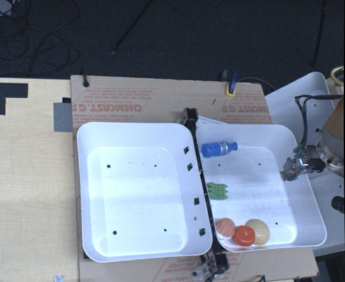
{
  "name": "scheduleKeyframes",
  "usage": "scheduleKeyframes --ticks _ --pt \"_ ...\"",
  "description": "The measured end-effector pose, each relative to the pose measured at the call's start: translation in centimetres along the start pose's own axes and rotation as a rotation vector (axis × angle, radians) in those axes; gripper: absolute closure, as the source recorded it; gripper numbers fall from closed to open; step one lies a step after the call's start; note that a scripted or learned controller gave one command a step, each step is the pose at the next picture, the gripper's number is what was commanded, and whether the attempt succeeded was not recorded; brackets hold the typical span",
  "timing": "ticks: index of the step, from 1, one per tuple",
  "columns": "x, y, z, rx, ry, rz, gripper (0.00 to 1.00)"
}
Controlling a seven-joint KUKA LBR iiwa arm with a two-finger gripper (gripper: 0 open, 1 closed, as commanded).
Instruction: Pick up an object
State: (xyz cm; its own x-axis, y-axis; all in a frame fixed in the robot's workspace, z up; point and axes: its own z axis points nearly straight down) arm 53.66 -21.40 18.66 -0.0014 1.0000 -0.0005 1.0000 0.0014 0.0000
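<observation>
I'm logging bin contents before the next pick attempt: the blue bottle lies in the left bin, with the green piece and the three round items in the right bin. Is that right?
Not quite. In the camera view the blue bottle lies in the right bin, near its far wall, not the left. The green piece and the three round items are in the right bin as you said.

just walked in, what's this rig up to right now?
A KUKA arm is set to pick an object out of the right bin. Its gripper sits at that bin's right rim, with nothing visibly held. In the bin lie a blue bottle near the top left, a green item by the divider, and three round things clustered at the bottom edge: pink, red and tan. The left bin is alongside. No pick has been made yet.
</observation>
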Motion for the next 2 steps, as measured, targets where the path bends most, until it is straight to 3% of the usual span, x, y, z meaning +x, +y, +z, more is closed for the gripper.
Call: scheduleKeyframes --ticks 1,2 --pt "0.1 -4.5 -3.4 0.003 0.002 0.003 1.00" --pt "0.0 -3.1 -14.6 -0.011 -0.004 -0.001 1.00"
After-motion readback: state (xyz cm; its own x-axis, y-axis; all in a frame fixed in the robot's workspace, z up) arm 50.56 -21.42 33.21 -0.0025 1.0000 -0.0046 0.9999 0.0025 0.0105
